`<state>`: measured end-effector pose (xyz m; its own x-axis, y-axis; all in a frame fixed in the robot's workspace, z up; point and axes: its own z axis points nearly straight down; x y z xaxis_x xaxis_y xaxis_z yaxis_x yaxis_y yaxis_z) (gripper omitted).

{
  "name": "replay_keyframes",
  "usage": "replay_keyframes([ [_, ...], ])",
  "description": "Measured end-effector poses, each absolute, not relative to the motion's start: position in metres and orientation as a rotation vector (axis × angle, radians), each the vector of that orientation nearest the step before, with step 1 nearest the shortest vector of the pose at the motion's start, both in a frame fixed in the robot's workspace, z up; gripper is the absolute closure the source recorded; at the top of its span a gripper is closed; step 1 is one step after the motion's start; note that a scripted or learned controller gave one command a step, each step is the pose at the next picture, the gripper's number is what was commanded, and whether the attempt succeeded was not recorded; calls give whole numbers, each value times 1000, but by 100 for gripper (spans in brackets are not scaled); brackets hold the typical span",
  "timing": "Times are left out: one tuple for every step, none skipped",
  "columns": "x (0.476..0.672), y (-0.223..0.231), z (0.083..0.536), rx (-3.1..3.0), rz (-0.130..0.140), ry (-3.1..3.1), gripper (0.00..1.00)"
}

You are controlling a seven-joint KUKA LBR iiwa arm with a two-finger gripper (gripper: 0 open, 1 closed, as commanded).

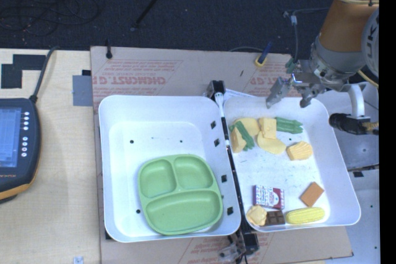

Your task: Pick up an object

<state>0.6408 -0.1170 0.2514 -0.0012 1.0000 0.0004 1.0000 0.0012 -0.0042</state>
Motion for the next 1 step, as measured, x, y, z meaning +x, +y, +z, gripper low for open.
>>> replay_keyframes([
  [640,-99,138,-2212,13,-2212,0],
])
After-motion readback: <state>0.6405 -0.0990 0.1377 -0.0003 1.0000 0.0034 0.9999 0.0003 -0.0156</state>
